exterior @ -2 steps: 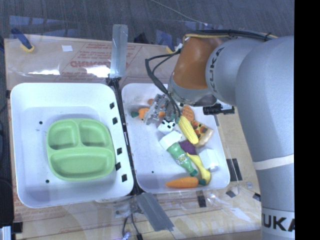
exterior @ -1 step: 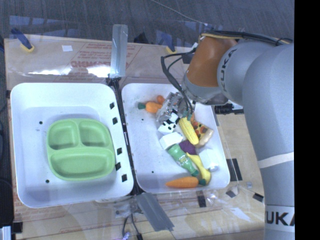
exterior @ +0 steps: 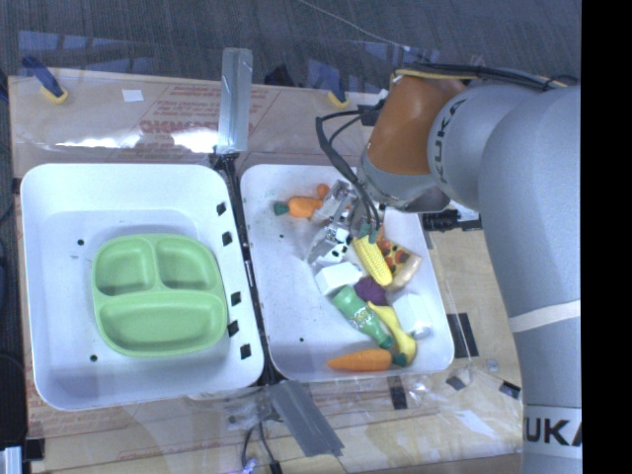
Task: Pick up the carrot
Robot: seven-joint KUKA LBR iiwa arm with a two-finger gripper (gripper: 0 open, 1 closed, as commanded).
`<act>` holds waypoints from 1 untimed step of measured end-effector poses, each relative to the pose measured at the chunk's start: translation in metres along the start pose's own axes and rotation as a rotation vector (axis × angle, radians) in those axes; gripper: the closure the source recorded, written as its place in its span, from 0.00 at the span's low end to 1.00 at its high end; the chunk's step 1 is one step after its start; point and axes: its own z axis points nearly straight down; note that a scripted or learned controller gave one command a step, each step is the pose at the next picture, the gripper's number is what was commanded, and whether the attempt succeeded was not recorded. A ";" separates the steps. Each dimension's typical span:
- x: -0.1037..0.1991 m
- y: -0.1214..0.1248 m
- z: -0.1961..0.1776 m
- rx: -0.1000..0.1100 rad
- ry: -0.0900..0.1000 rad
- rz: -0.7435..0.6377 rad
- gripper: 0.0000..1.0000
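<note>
— Well, where lies the carrot (exterior: 360, 360)?
— Flat near the front wall of the right bin (exterior: 286, 334), just beside a yellow banana (exterior: 398, 330) and a green bottle-like toy (exterior: 356, 313). Well apart from the pincer (exterior: 334, 227).
— And the pincer?
— Down over the middle of the same bin, next to a corn cob (exterior: 372, 258); open or closed, cannot tell.
— Anything else orange?
— Yes, a second small carrot-like piece (exterior: 302, 205) near the back wall, close to the pincer.
— Left bin (exterior: 49, 265)?
— Carries a green divided plate (exterior: 109, 324), on the worktop (exterior: 128, 107) with the other.
</note>
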 end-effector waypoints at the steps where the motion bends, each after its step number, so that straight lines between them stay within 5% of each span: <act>1: 0.004 0.018 0.001 0.010 0.011 0.280 0.00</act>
